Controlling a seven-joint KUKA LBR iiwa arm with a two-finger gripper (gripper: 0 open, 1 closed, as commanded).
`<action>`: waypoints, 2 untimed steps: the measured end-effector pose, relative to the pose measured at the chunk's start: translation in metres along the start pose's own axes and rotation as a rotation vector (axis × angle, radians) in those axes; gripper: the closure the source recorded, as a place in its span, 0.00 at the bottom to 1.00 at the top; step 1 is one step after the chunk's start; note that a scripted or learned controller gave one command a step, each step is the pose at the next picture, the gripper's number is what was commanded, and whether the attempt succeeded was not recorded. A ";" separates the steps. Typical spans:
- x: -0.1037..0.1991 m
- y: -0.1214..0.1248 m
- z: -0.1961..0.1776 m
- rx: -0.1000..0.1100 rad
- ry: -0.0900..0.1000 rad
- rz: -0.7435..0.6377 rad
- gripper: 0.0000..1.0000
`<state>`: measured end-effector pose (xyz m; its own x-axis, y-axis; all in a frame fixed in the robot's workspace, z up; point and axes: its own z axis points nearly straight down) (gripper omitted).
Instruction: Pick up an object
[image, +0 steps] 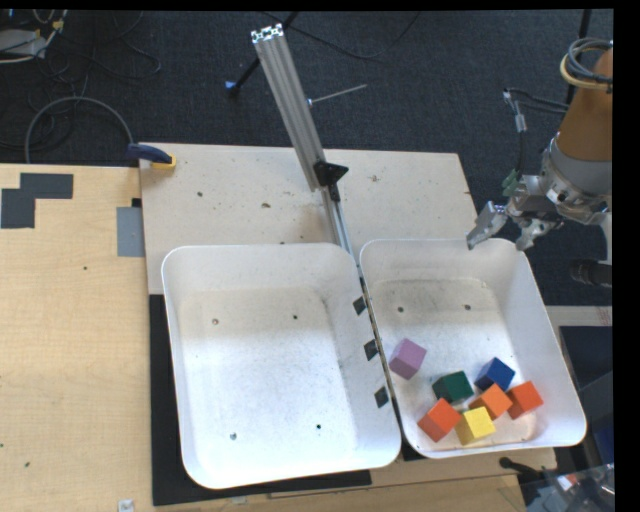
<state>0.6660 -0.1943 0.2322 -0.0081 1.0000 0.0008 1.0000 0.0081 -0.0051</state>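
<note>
Camera view: right bin (520, 290) holding blocks (470, 398) clustered toward 5 o'clock — purple block (407, 357) apart at 9. Gripper (505, 228) above bin's 1 o'clock corner, fingers spread, gripping nothing. Left bin (200, 300) open.

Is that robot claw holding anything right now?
No. The gripper hangs open above the right bin's far corner; the blocks lie at its near end.
</note>
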 end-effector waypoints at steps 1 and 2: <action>-0.006 -0.050 -0.081 -0.011 -0.004 0.009 0.00; 0.017 -0.043 0.144 -0.004 0.000 0.006 0.00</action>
<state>0.6222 -0.1774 0.0886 -0.0021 1.0000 0.0009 1.0000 0.0021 -0.0008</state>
